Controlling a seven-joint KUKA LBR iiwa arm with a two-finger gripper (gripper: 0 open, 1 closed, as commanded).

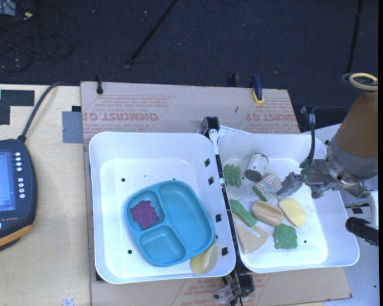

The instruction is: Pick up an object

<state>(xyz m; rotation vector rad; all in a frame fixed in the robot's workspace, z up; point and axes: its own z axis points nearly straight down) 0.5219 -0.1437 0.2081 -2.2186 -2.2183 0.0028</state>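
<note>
The right bin point(335, 250) holds several toy foods. Among them are a green broccoli piece point(232, 174), a silver can point(255, 166) on its side and a checkered block point(268, 185). There are also a green pickle point(242, 211), a tan roll point(266, 213), a yellow lemon-like piece point(293, 212), a pale wedge point(250, 238) and a green leafy piece point(285, 236). My gripper point(290, 185) reaches in from the right, low over the bin. It sits just right of the checkered block and above the lemon-like piece. I see nothing between its fingers.
The left bin point(108, 171) holds a blue divided plate point(179, 203) with a purple piece point(144, 214) in one compartment. A yellow piece point(204, 260) lies by the plate's lower right. A divider point(218, 190) separates the bins. A teach pendant point(3, 187) lies far left.
</note>
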